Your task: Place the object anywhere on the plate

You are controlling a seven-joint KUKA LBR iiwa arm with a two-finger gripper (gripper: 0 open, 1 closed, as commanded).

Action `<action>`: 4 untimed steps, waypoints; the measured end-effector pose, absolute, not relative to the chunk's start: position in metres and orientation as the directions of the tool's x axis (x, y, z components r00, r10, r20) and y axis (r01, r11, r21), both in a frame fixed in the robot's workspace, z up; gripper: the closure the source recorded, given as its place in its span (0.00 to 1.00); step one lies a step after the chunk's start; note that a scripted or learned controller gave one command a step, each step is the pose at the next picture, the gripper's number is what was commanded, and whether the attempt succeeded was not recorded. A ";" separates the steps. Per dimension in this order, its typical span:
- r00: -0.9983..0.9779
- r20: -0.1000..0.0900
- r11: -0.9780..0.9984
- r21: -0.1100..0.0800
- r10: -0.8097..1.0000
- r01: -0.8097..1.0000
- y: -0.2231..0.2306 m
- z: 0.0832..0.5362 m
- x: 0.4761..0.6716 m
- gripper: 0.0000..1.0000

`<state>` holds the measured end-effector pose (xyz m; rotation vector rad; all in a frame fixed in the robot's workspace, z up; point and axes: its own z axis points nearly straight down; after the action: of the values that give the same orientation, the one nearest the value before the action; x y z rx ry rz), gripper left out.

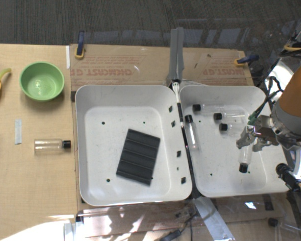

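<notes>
Where the arm reaches into the right bin (226, 187), the tool (246, 143) is blurry, can't tell its grip, clear vials (230, 117) faint, black ridged plate (138, 156) in left bin (90, 134).

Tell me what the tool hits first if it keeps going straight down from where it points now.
Probably the clear vial lying just under the tool, then the right bin's floor; depth is hard to judge here.

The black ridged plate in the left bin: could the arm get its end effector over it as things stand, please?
Probably yes. The black ridged plate lies flat with open bin floor around it and nothing over it. The end effector hangs over the right bin, so it must cross the divider.
</notes>
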<state>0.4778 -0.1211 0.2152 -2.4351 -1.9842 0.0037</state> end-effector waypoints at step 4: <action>0.294 -0.003 -0.294 -0.001 0.956 0.956 0.013 0.313 0.659 1.00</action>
<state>0.6589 0.0132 0.3131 -2.5280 -1.8664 0.0053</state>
